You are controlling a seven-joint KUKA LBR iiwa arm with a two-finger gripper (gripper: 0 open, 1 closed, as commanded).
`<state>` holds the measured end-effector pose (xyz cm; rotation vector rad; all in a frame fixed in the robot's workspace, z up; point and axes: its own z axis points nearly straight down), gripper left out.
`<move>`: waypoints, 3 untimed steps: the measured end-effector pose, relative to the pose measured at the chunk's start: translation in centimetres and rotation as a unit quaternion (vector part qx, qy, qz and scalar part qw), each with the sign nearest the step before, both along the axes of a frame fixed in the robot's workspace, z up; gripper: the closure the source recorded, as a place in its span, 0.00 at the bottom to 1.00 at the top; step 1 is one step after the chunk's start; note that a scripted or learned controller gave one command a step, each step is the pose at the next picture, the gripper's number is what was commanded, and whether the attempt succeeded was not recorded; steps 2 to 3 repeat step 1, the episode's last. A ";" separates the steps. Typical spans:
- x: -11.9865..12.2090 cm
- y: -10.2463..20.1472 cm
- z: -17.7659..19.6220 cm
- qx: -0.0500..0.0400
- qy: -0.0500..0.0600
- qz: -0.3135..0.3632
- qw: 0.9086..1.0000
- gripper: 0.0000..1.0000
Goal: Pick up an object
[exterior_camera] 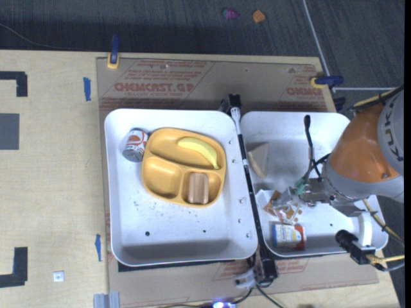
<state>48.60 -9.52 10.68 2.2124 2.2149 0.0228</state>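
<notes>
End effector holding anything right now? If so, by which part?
Cannot tell. The end effector sits low in the right bin, over the wrapper, but the arm hides any contact.

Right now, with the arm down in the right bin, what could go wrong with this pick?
The gripper sits among crowded things: a crumpled wrapper and a small can lie close together, so it may nudge one while going for the other. The wrapper looks thin and loose and might slip out. A black cable hangs beside the wrist and could snag.
</notes>
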 end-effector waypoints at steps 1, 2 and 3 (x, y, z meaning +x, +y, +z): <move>0.0 0.0 0.0 0.000 0.000 0.000 1.000 0.00; 0.0 0.0 0.0 0.000 0.000 0.000 1.000 0.00; 0.0 0.0 0.0 0.000 0.000 0.000 1.000 0.00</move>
